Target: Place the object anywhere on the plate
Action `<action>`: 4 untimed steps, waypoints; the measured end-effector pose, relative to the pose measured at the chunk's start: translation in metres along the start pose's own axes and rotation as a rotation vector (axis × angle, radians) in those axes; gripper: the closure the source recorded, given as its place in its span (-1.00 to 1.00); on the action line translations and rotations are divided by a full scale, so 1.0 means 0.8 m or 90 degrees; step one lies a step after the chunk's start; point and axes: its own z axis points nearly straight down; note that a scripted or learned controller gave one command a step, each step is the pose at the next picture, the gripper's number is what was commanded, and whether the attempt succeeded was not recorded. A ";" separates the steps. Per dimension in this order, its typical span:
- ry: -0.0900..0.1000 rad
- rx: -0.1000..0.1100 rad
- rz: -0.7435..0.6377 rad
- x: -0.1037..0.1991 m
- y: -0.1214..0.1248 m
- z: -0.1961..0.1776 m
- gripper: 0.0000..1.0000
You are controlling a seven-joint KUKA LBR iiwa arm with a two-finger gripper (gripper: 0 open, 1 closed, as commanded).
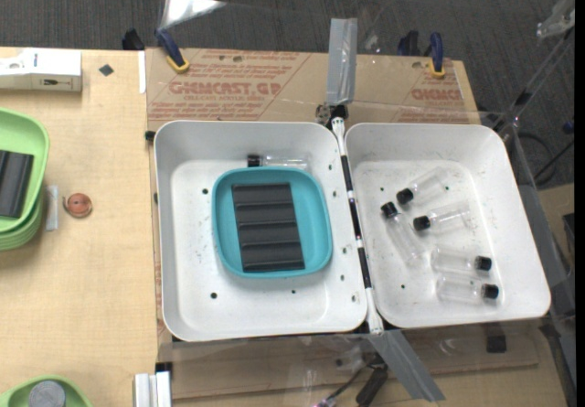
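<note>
A teal square plate (315,213) lies in the left white bin (183,295), with a black ribbed insert (268,225) on its middle. Just behind the plate, against the bin's back wall, lies a clear vial with a black cap (272,161). The right white bin (512,176) holds several more clear vials with black caps: a group near its middle (413,206) and two toward the front right (462,289).
A green tray (27,135) with a dark item sits at the left edge of the wooden bench. A small brown disc (79,205) lies beside it and a white box (41,71) behind it. Cardboard (228,85) held by clamps stands behind the bins.
</note>
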 end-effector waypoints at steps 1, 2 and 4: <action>0.000 0.000 0.000 0.000 0.000 0.000 -1.00; 0.000 0.000 0.000 0.000 0.000 0.000 -1.00; 0.000 0.000 0.000 0.000 0.000 0.000 -1.00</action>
